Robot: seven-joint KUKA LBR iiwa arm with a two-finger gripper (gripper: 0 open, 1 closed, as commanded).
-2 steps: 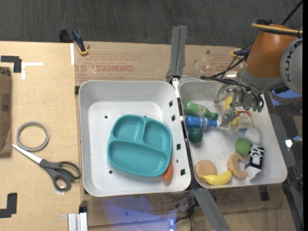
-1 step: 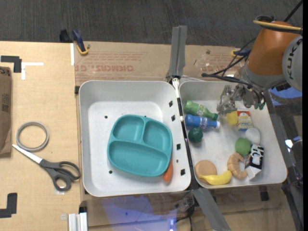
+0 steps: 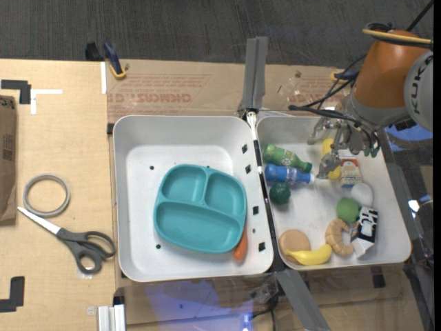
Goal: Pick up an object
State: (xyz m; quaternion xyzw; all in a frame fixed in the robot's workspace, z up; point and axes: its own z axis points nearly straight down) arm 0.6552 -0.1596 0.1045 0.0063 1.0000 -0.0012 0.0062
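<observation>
end effector (image 3: pixel 332 163) | grip state unclear | over right bin (image 3: pixel 396 243) | beside blue bottle (image 3: pixel 286 174)

Both bins (image 3: pixel 131 205) are plain white. The left one holds a teal divided plate (image 3: pixel 200 209) with an orange carrot (image 3: pixel 240 248) at its edge. In the right bin sit a green bottle (image 3: pixel 286 157), a blue bottle (image 3: pixel 284 174), a dark green ball (image 3: pixel 280 194), a yellow banana (image 3: pixel 309 255) and a black-and-white carton (image 3: pixel 366 227). The arm's band (image 3: pixel 386 71) is orange. The scissors (image 3: pixel 76 243) have grey handles.
</observation>
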